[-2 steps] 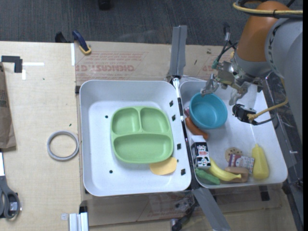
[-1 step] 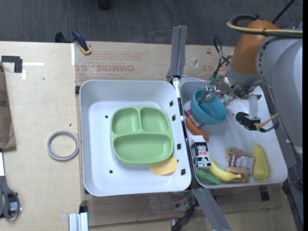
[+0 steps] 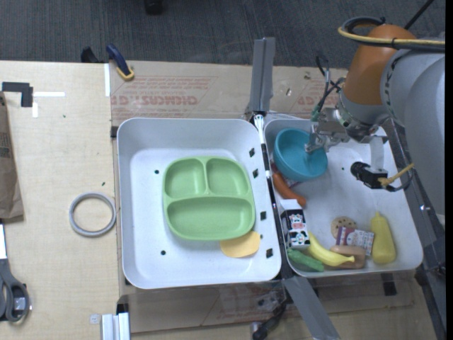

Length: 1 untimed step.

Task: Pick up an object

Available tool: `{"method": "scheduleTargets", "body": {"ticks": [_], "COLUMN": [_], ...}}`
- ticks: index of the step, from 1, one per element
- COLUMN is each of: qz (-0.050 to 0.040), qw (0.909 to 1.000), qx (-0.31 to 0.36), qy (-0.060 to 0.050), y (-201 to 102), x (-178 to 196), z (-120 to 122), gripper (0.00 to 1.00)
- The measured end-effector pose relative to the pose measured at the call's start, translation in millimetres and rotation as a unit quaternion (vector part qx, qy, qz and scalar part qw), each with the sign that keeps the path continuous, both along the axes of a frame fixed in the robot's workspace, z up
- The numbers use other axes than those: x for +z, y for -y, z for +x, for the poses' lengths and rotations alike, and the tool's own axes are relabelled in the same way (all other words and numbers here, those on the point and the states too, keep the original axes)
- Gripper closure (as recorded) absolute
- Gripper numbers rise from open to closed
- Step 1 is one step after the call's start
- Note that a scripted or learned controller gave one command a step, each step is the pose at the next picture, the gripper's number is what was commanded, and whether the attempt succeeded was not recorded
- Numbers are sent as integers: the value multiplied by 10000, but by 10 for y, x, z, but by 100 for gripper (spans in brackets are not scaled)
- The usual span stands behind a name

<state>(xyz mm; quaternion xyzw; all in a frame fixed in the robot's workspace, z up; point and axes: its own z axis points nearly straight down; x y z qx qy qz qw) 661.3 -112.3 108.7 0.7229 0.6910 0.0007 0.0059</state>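
Far left on the pale wooden desk (image 3: 56, 161): a grey ring (image 3: 92, 214), well apart from everything else. Inside the left shallow white bin (image 3: 134, 190): a green three-compartment plastic plate (image 3: 209, 197) with a flat yellow chip-shaped piece (image 3: 241, 246) touching its near edge; plenty of bare floor around both.

Across the divider, in the right white bin (image 3: 407, 211): a teal plastic bowl (image 3: 301, 154), tilted against the far-left corner, an orange carrot-like toy (image 3: 289, 188) just below. Claw (image 3: 316, 142) at the bowl's right rim, seemingly pinching it, though hard to confirm.

Likely trouble: thin rim slipping out on lifting, or the bowl catching on the wall. Crowded near edge: yellow banana (image 3: 331, 253), yellow squeeze bottle (image 3: 383, 238).
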Motion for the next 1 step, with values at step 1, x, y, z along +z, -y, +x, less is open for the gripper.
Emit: {"method": "scheduleTargets", "body": {"ticks": [1], "qz": [15], "qw": [9766], "qx": [-2149], "qy": [-35], "y": [-404], "x": [834], "z": [-29], "gripper": [100]}}
